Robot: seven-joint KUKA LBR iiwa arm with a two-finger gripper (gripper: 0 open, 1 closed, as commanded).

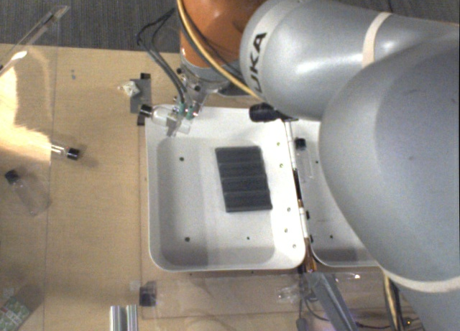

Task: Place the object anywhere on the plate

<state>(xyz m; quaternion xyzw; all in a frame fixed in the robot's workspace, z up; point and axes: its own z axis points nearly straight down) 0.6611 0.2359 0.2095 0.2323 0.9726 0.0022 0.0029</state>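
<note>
Arm poised at the bin's upper left corner, plate waiting at centre

Reading from the left, we see the bench (pixel 79 200) bare but for small fittings, then the left bin (pixel 169 250) with a dark ribbed plate (pixel 244 178) lying flat at mid-frame. Above the bin's upper left corner hangs the gripper (pixel 181 115); we cannot tell how its jaws stand, nor whether anything sits between them. A pale, translucent bit near its tip may be the object, but we cannot make it out. To the right, the grey arm (pixel 345 71) covers most of the right bin (pixel 323 247). We judge the placing not yet done: the next move calls for travel down and right, over the plate.
</note>
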